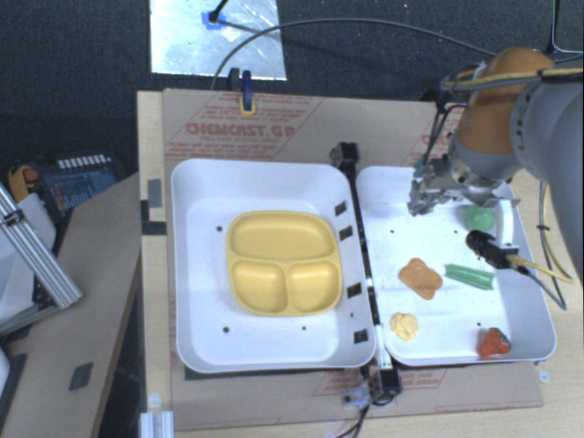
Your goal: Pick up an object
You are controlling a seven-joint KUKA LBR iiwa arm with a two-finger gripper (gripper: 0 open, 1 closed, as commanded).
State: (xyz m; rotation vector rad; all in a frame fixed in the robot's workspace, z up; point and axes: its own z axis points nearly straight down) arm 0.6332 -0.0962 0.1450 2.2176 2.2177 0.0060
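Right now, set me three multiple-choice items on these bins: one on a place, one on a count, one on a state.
1. Where does the yellow divided tray lie?
A. left bin
B. right bin
C. on the cardboard outside the bins

2. How many compartments does that tray have?
A. two
B. three
C. five

3. How does the gripper stand to the orange toy?
A. clamped on it
B. pressing it flat
C. apart from it, toward the bin's far side

Answers:
1 A, the tray rests inside the left bin.
2 B, one long section above two smaller ones.
3 C, bare white floor of the right bin shows between them.
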